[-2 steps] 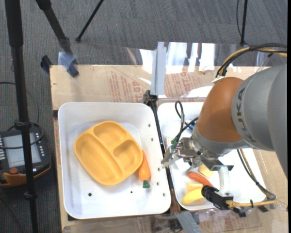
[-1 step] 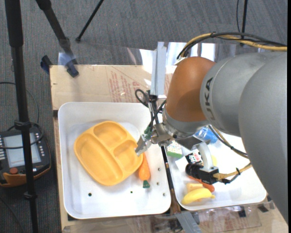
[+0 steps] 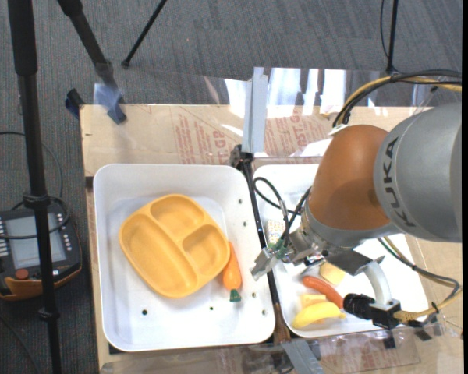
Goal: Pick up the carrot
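The carrot [image 3: 232, 272] is small and orange with a green stub at its near end. It lies in the left white bin [image 3: 140, 329], tight against the right rim of a yellow divided plate [image 3: 174, 244]. My gripper [image 3: 265, 262] hangs low over the divider between the two bins, a short way right of the carrot and apart from it. Nothing is visibly held in it. The big grey and orange wrist [image 3: 359, 189] looms over the right bin and hides much of it.
In the right bin [image 3: 296, 179], near its front, lie a red sausage-like piece [image 3: 321, 286], a yellow banana [image 3: 318, 315], a pale yellow chunk [image 3: 333, 273] and a white handle-shaped thing [image 3: 379, 276]. Cables [image 3: 269, 201] trail from the wrist. A clear panel stands behind the bins.
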Robot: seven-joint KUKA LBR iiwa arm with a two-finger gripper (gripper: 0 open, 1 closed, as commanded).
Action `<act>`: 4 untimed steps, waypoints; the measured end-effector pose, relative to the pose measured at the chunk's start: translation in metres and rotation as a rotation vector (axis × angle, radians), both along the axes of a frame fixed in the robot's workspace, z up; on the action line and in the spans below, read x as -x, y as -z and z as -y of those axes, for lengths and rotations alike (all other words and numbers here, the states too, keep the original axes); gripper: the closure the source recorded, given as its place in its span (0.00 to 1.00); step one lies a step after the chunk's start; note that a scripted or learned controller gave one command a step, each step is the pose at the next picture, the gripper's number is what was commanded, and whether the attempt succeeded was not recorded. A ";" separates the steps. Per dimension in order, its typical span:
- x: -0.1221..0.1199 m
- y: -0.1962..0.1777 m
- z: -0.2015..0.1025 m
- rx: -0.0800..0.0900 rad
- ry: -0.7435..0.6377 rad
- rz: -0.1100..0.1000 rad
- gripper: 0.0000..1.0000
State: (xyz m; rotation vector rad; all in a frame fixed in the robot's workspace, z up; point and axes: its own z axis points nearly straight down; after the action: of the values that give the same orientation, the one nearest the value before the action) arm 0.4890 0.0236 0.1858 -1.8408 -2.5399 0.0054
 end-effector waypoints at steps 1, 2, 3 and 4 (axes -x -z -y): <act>0.000 -0.008 0.000 0.000 0.003 -0.005 1.00; -0.016 -0.059 -0.052 0.002 0.164 0.001 1.00; -0.016 -0.059 -0.052 0.002 0.164 0.001 0.00; 0.014 0.000 -0.009 0.001 0.154 -0.002 0.00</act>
State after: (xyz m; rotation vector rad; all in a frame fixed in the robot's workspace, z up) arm 0.4748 0.0328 0.1854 -2.0298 -2.3900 0.0077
